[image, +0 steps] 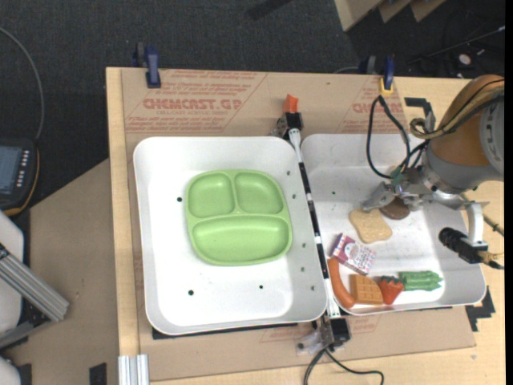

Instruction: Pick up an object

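Low in the right bin (337, 155), near its far half: the tool (390, 200), under the grey wrist with the orange band; whether released or clenched cannot be told, the tips being too small and dark against a brown round item (395, 209) directly beneath. Just below and left of the tool, touching or nearly so: a tan bread-slice toy (371, 226). Farther toward the near rim from the tool: a small pink-and-white packet (353, 253) with printing too small to read, then an orange sausage-like piece (340, 284), a waffle-patterned cracker (368, 289), and a carrot-like toy with green top (410, 283). Well left of the tool, across the divider: the left bin (160, 215) holding a green three-compartment plate (238, 216). Beyond the bins on the table (200, 95), printed in red on the brown sheet: "CHEMCAST GP", with smaller unreadable lines above and below; similar red lettering farther right, partly hidden by black cables (377, 135).
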